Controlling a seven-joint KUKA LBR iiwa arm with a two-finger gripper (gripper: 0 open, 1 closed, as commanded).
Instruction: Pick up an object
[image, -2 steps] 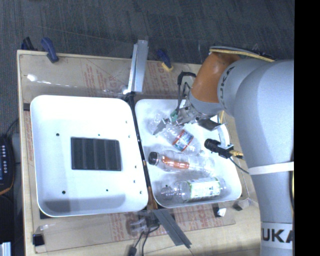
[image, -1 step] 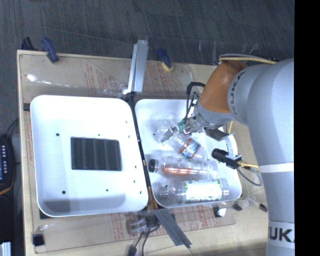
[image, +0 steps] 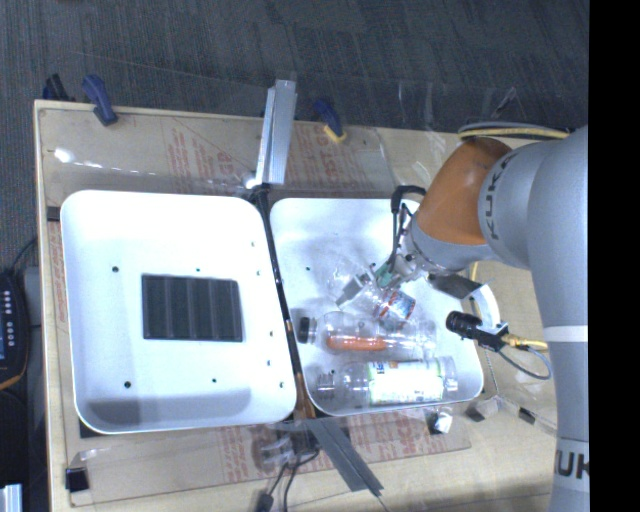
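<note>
Jaws (image: 378, 285) of the grey robot arm (image: 530, 210) are down among clear plastic bottles in the right bin (image: 300, 235); whether they are spread or pressed together cannot be told from this angle, and nothing can be seen pinched between them. Just beneath the tool lies a small crumpled clear bottle (image: 392, 303) with a blue and red label whose writing is too small to read. Next to it, toward the bin's near edge, a clear bottle with an orange band (image: 358, 338) lies on its side, and nearer still a larger clear bottle with a white and green label (image: 390, 382) lies along the bin's near wall; its print is also illegible. An orange band (image: 455, 195) wraps the arm above the wrist, and part of the letters "KU" (image: 572, 464) shows on the arm's lower section at the right. The left bin (image: 90, 230) holds a dark ribbed rectangle (image: 192, 307) at its middle. Both bins sit side by side on the bench (image: 150, 140), whose surface carries faint red printing that cannot be read. Blue clamps (image: 100, 98) grip the bench's far edge.
</note>
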